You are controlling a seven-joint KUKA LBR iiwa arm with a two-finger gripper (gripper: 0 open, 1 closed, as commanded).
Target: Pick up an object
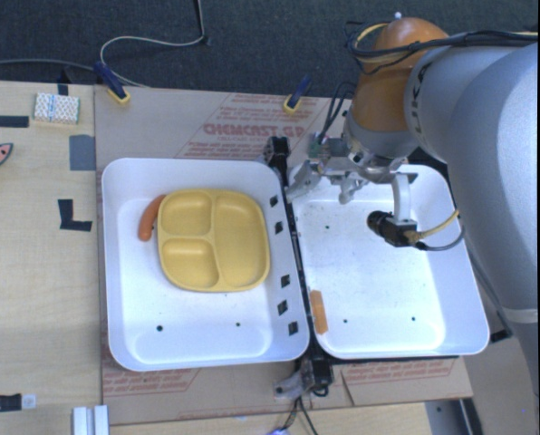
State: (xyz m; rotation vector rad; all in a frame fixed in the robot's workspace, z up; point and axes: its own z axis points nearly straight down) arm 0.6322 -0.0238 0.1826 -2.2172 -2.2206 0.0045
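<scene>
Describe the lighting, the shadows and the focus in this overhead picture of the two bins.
Camera view: even, soft light with no strong glare on the white bins; the yellow divided plate casts a faint shadow; the bench is sharp, while the grey arm, close to the lens, looks soft and oversized.

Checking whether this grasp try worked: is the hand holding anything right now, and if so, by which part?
Nothing shows in the hand, which hangs over the right bin. The orange piece lies at that bin's left edge; the yellow plate lies in the left bin.

Orange sausage partly under yellow tray.
</scene>
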